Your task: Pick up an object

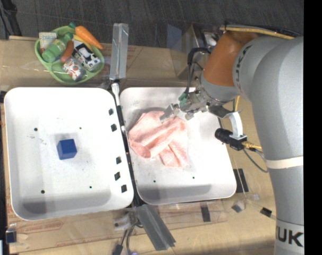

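Observation:
A crumpled pink cloth [160,138] lies in the right bin [214,179], toward its left and middle. My gripper [177,112] hangs over the cloth's upper right corner, right at its edge; the view does not let me tell whether it touches the fabric. A small blue cube [67,148] rests in the left bin [23,190], left of its centre, far from the gripper.
A green bowl [54,73] with toy food, including an orange carrot [87,35], sits on the bench behind the left bin. A metal divider [119,47] runs between the bins. The grey arm [272,105] covers the bench's right side.

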Controlling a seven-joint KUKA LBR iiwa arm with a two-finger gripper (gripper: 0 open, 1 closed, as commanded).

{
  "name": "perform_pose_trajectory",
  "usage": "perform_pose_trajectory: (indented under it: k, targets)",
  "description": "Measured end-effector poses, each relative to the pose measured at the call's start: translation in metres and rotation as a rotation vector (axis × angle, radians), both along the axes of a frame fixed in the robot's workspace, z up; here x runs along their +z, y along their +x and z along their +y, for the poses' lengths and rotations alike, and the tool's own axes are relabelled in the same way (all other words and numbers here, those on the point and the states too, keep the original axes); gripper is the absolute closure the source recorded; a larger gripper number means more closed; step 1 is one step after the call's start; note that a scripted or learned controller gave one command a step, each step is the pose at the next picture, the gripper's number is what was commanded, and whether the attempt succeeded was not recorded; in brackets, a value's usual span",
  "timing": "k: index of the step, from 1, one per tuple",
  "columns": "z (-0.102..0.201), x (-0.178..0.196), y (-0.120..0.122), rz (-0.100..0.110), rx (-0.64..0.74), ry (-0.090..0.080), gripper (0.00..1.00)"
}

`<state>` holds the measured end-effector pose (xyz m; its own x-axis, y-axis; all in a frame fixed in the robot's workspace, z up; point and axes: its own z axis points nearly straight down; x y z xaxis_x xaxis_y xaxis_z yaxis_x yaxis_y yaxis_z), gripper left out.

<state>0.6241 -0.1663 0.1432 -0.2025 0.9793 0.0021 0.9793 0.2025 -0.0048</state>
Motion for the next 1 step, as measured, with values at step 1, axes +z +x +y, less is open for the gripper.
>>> perform_pose_trajectory:
  k: [1]
  targets:
    - [-0.0134,-0.0511,0.0094,-0.004,0.102,0.001,0.0]
